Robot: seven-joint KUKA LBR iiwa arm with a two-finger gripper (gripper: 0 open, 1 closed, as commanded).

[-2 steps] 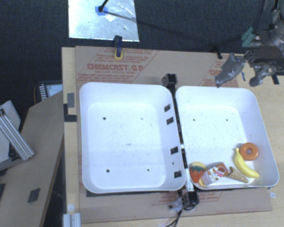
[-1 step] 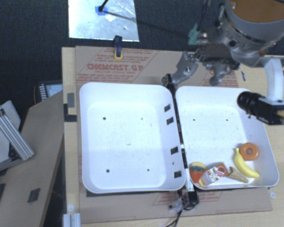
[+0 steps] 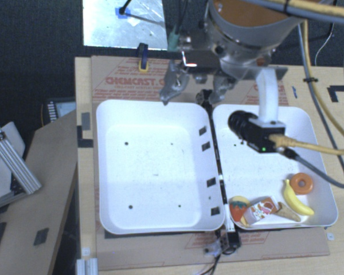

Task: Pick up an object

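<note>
My gripper (image 3: pixel 196 91) hangs over the back rim where the two bins meet, high above the bench. Its two grey fingers (image 3: pixel 173 88) stand apart, open, with nothing between them. The objects lie in the front right corner of the right bin (image 3: pixel 309 125): a yellow banana (image 3: pixel 297 199), an orange ring-shaped piece (image 3: pixel 301 182), a red and white packet (image 3: pixel 259 210), a small orange and red fruit (image 3: pixel 238 207) and a tan cone-shaped piece (image 3: pixel 287 212). All of them are far from the gripper, toward the near side.
The left bin (image 3: pixel 149 165) lies beside the right one, with black clips along the shared rim (image 3: pixel 217 165). A black camera unit (image 3: pixel 251 130) with a yellow cable hangs from the arm over the right bin. Cardboard lies under both bins.
</note>
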